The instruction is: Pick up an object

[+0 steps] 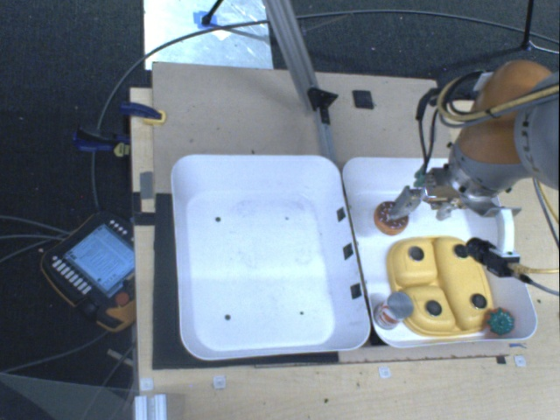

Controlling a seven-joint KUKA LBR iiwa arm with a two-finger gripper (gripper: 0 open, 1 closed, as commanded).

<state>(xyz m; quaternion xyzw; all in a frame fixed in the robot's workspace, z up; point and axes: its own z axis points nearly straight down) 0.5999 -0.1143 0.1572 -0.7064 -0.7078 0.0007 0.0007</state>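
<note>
The small round brown doughnut-like object [391, 218] lies at the far left of the right white bin [367, 178]. The pincer [408, 201] hangs open just above it; descend straight, straddling it before closing.

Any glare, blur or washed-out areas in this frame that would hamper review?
Camera view: the left bin is overexposed, its floor nearly featureless; a bright patch glares on the floor beyond the bench; the gripper looks soft; the yellow toy stays readable.
</note>
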